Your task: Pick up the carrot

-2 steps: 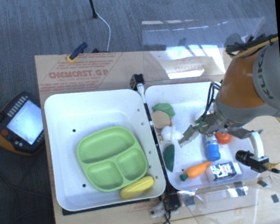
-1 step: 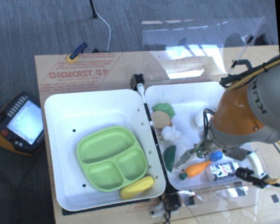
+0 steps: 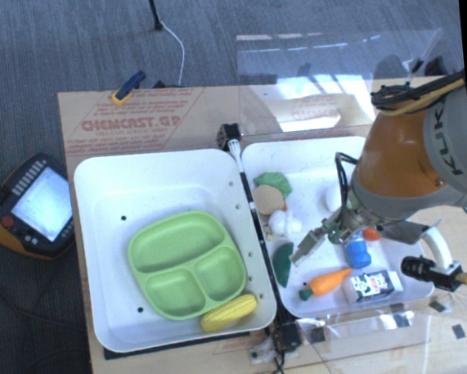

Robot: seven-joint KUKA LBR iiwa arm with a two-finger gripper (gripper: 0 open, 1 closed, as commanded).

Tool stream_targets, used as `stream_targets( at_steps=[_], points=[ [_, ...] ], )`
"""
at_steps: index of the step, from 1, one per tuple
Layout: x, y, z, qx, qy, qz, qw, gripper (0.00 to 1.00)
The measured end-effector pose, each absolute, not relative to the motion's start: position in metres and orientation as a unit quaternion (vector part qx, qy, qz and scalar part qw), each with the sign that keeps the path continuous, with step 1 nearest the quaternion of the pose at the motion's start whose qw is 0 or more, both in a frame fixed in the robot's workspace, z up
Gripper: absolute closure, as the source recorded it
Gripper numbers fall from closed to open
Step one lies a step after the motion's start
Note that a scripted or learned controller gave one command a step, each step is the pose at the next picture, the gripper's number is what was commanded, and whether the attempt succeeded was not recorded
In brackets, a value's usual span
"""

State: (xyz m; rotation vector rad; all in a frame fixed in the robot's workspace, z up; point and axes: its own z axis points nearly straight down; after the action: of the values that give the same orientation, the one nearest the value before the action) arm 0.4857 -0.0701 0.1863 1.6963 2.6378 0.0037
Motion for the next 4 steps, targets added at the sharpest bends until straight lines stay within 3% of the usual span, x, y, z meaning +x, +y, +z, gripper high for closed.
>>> stream_targets(
  at_steps=[1, 2, 4],
  points=[
    [0.481, -0.106, 0.134, 0.543, 0.840, -0.0031, -0.004, 0.00],
    [0.487, -0.109, 0.090, 0.638, 0.770, 0.0023, 0.001, 0.00],
    [0.490, -0.110, 0.091, 0.465, 0.885, 0.0001, 0.012, 0.00]
  ],
)
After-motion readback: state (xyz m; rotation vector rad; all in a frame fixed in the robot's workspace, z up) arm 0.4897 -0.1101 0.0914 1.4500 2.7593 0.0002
